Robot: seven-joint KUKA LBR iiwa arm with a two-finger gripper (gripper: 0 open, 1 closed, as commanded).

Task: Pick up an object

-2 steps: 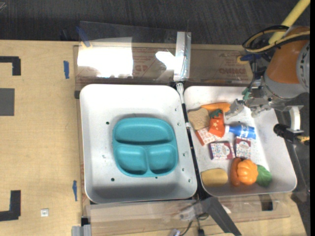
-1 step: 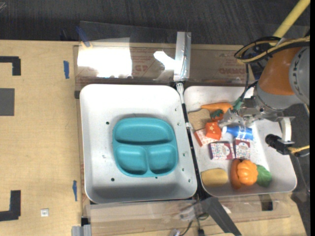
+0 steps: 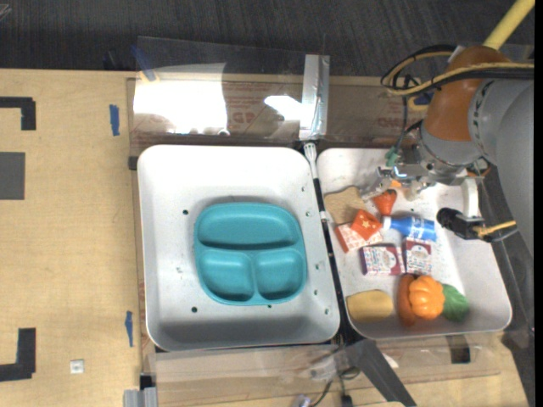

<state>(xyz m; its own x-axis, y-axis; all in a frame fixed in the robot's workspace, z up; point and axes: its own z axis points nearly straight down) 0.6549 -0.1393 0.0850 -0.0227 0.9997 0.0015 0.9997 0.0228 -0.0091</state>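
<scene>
My metal two-finger claw [image 3: 397,179] hangs low over the back of the right white bin [image 3: 492,288], and a small orange carrot-shaped piece [image 3: 387,202] sits right at my fingertips; whether I am pinching it or merely touching it, I cannot tell. Just beside it lie a tan flat scrap [image 3: 343,202], a small red-orange carton [image 3: 360,229] and a blue-and-white tube [image 3: 413,225]. Nearer the front edge rest two purple-and-white packets [image 3: 381,259], a round orange plastic pumpkin [image 3: 421,298] touching a green piece [image 3: 456,303], and a yellow-tan potato-like lump [image 3: 371,304]. The left white bin [image 3: 161,227] holds a teal three-compartment plastic tray [image 3: 250,252].
</scene>
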